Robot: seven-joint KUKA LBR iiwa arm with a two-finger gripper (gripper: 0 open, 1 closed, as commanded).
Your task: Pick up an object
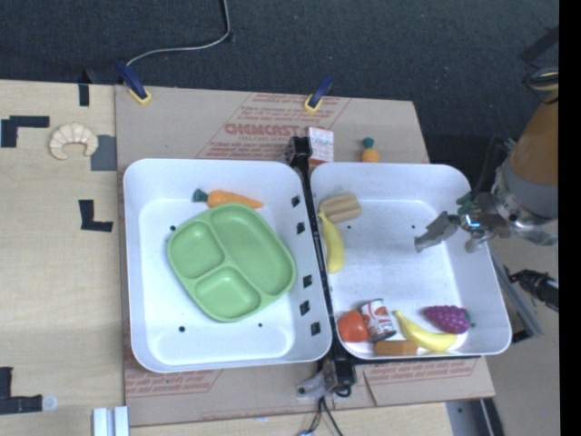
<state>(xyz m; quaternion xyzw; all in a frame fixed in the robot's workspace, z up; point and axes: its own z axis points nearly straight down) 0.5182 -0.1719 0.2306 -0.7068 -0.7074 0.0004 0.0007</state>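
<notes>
Seen from above at a slant: two white bins side by side, left bin (145, 262) and right bin (472, 271). In the left, a green tray (231, 260) with a carrot (234, 199) just behind it. In the right, a banana (332, 243) along the left wall, a tan block (339, 208), perhaps bread, touching its upper end. Bunched at the near wall: a tomato (353, 326), a small can (379, 317), a second banana (425, 334), purple grapes (446, 317). Reaching in from the right, gripper (445, 230) over the bin's right part, well apart from every object, nothing between the fingers (432, 235); whether spread or closed, cannot tell. Off to the left on the bench, a croissant (73, 140).
</notes>
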